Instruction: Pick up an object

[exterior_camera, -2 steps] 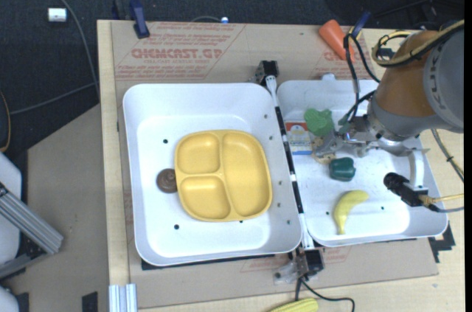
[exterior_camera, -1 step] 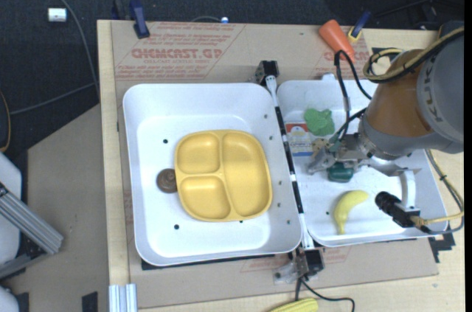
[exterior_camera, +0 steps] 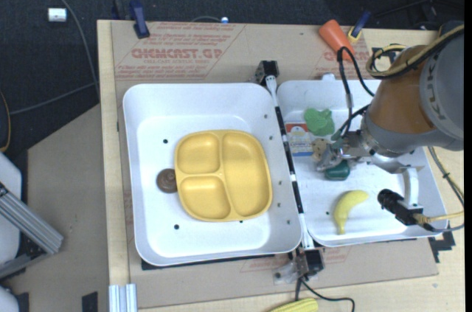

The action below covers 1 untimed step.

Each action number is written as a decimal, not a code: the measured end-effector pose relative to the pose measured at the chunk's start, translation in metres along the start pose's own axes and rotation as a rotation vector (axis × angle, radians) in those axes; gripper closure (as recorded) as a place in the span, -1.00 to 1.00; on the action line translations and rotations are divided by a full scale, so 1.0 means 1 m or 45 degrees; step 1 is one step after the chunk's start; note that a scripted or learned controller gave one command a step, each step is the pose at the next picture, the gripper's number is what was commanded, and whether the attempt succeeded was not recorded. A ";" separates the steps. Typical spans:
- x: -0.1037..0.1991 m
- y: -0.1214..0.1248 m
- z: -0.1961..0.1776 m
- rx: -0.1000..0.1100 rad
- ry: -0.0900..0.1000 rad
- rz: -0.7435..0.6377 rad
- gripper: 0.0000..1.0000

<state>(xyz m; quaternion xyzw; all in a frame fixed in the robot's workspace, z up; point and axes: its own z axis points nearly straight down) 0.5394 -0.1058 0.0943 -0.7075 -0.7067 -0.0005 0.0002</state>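
Note:
My gripper point(exterior_camera: 333, 156) hangs low over the middle of the right bin point(exterior_camera: 383, 226), the grey arm with its orange band point(exterior_camera: 402, 100) reaching in from the right. Just under and touching its tip lies a small dark green object point(exterior_camera: 338, 171). A light green object point(exterior_camera: 320, 120) sits behind the gripper, near the bin's far side. To the gripper's left lies a small white and red packet point(exterior_camera: 298, 139). A yellow banana point(exterior_camera: 346, 208) lies toward the bin's front.
The left bin point(exterior_camera: 147, 178) holds a yellow three-compartment plate point(exterior_camera: 221, 175) and a small brown round object point(exterior_camera: 167, 181) at the plate's left edge. A black divider point(exterior_camera: 285, 148) runs between the bins. Cables and an orange tool point(exterior_camera: 335, 35) lie behind the right bin.

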 end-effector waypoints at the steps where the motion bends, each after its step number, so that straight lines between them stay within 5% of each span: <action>1: 0.084 0.021 -0.091 -0.001 0.000 -0.004 1.00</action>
